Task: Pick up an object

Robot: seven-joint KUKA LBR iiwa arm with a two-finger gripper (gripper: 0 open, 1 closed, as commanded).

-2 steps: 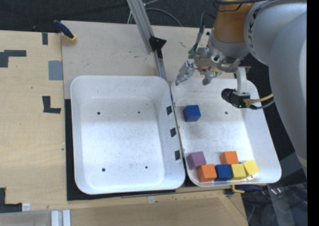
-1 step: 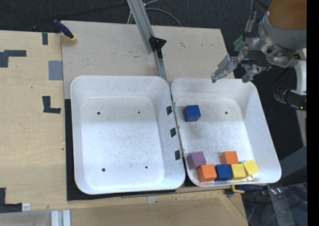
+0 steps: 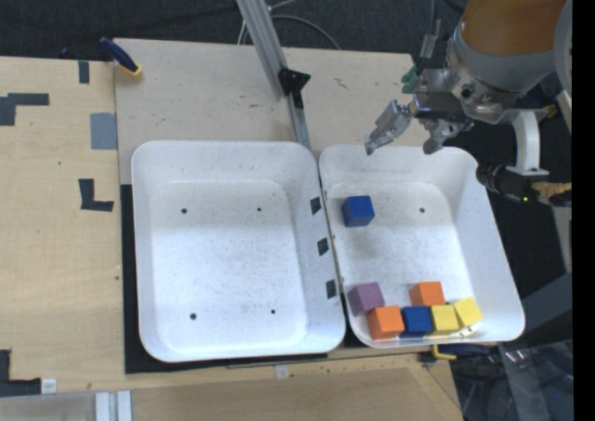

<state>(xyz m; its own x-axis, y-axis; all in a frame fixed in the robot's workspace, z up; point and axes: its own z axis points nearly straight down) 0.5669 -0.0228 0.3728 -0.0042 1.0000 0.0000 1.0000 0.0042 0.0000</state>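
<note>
- Up at the far edge of the right bin (image 3: 483, 224), the gripper (image 3: 407, 136) hangs over the rim with its 2 fingers (image 3: 381, 136) spread apart and nothing between them.
- Grey and orange, the arm (image 3: 511, 19) comes in from the bench's right side, above that bin's far right corner.
- 1 blue cube (image 3: 357, 210) lies alone in the far left part of the right bin, near the edge shared with the left bin (image 3: 149, 224).
- 6 more blocks huddle along the right bin's near edge: a purple cube (image 3: 366, 296), 2 orange ones (image 3: 385, 321) (image 3: 427, 294), a second blue cube (image 3: 416, 319) and 2 yellow ones (image 3: 445, 318) (image 3: 467, 310), most of them touching.
- A metal bar (image 3: 265, 38) slants across the bench (image 3: 56, 224) toward the gap between the 2 bins.
</note>
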